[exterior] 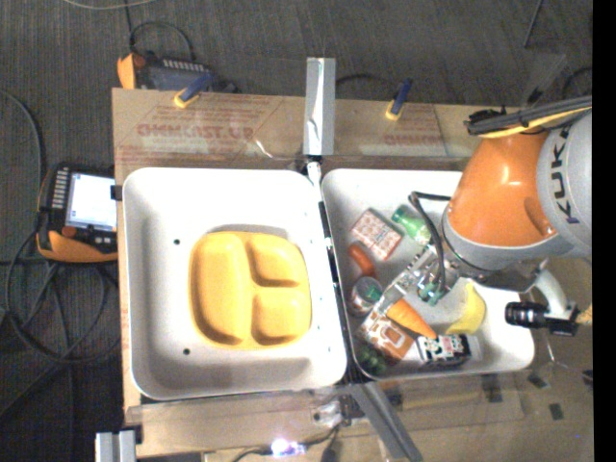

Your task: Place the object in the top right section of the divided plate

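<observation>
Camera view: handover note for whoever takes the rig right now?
Gripper: down in the right bin among the cluttered items; open or shut, cannot tell.
Plate: yellow, divided, in the left bin; nothing lies in any section.
Items: carrot, small cartons and cans, all in the right bin.
Done: no object placed.
Left: secure an object, carry it across, set it in the plate's top right section.

Even, fairly bright overhead light is seen, with the white bins (144,287) near glare, soft shadows cast inside their rims, a dim carpet beyond them, and mild softness and grain throughout the frame.
</observation>
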{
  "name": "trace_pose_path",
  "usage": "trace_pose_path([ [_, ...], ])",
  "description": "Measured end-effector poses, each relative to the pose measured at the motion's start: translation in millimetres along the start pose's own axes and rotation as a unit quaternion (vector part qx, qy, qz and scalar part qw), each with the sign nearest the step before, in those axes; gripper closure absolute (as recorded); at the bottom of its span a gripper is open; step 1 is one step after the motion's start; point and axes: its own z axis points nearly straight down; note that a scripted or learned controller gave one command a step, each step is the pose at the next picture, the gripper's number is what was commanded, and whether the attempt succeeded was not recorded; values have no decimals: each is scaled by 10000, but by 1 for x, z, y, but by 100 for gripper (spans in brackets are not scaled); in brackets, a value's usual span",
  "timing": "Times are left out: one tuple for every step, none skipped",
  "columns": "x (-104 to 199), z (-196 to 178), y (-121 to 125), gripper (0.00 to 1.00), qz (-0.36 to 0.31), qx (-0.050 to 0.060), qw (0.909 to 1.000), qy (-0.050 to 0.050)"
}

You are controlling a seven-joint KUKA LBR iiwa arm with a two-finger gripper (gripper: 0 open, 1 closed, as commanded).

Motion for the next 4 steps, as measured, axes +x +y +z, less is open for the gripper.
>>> trace_pose_path([
  [61, -32, 50, 100, -561, 1, 9984, -4],
  [61, -41, 52, 100, -568, -2, 9984, -5],
  [84, -18, 70, 100, 381, 20, 9993, 9],
  [84, -26, 71, 100, 379, 25, 9993, 11],
])
